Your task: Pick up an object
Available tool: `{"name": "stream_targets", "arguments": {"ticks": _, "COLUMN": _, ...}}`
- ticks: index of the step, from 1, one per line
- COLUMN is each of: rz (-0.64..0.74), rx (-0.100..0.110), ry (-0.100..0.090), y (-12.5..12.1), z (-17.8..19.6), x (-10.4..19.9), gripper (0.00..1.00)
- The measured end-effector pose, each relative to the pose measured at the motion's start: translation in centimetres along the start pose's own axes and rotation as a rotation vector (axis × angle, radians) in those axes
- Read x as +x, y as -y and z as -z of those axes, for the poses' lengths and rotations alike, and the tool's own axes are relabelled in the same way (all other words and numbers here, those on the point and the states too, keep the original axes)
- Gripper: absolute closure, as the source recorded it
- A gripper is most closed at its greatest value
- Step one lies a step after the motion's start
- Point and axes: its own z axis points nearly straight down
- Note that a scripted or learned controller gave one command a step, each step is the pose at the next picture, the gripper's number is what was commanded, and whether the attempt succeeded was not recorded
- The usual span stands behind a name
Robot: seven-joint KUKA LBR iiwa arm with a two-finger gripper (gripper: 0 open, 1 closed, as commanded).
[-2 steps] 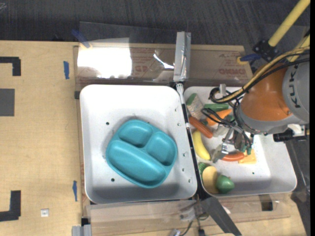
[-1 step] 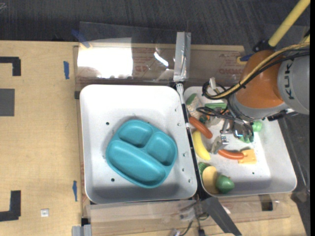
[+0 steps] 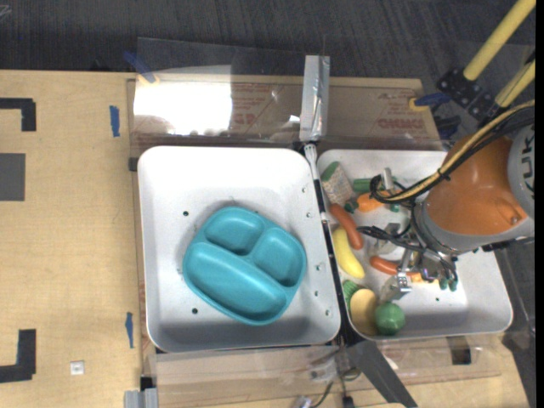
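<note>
1. At the bottom of the frame, the front rim of the right bin [image 3: 476, 323] borders a green round object [image 3: 390, 318] and a yellow-green rounded piece [image 3: 362, 304] touching it on the left.
2. Just above them, the gripper [image 3: 399, 280] hangs low over the right bin's left half, amid a tangle of cables; whether its fingers are spread or pressed together cannot be told, and no object can be seen between them.
3. Beside the gripper, to the left, a yellow banana-shaped toy [image 3: 348, 255] lies along the wall between the bins, with an orange-red sausage-shaped piece [image 3: 383, 265] near the gripper's tip.
4. Further up, an orange carrot-shaped toy [image 3: 345, 220] and another orange piece [image 3: 369, 202] lie near a pale, tan-and-green object [image 3: 332, 179] in the bin's upper left corner.
5. In the centre of the frame, a teal divided plate [image 3: 246, 263] with three compartments sits in the left bin [image 3: 170, 185].
6. At right, the arm's orange band [image 3: 472, 195] looms over the right bin.
7. Behind both bins stands a clear plastic sheet [image 3: 246, 109].
</note>
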Motion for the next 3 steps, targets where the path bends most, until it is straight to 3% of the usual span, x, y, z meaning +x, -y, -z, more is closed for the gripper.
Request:
{"name": "stream_targets", "arguments": {"ticks": 1, "rz": -0.061, "rx": 0.002, "ry": 0.001, "y": -0.4, "z": 0.0, "x": 0.1, "gripper": 0.0}}
{"name": "stream_targets", "arguments": {"ticks": 2, "rz": -0.16, "rx": 0.001, "ry": 0.03, "y": -0.9, "z": 0.4, "x": 1.8, "gripper": 0.0}}
{"name": "stream_targets", "arguments": {"ticks": 3, "rz": -0.218, "rx": 0.0, "ry": 0.026, "y": -0.6, "z": 0.3, "x": 1.8, "gripper": 0.0}}
